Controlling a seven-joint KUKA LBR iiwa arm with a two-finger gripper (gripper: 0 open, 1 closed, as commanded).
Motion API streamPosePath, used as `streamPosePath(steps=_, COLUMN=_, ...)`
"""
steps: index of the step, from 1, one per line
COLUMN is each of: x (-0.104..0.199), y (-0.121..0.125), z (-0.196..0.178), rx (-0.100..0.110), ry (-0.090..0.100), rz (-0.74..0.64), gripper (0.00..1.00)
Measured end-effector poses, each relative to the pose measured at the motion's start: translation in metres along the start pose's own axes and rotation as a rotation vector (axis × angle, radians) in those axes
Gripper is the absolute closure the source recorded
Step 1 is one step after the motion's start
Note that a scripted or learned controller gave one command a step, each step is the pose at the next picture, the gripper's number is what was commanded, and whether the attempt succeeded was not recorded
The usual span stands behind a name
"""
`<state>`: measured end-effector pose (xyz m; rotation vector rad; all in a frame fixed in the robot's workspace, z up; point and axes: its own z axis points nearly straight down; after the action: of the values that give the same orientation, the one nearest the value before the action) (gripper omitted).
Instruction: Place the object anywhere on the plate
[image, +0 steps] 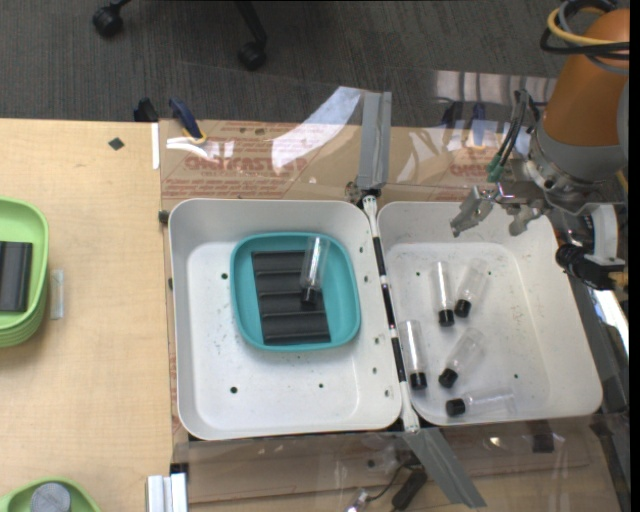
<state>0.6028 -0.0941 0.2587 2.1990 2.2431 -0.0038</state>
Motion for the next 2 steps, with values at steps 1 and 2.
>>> streamPosePath(steps=1, x=-0.058, y=0.0, z=-0.069, rx=0.0, ry=0.0, rz=0.115, gripper=0.0)
streamPosePath(steps=2, x=-0.105, y=0.022, z=-0.12, rx=0.0, ry=0.0, rz=0.133, gripper=0.0)
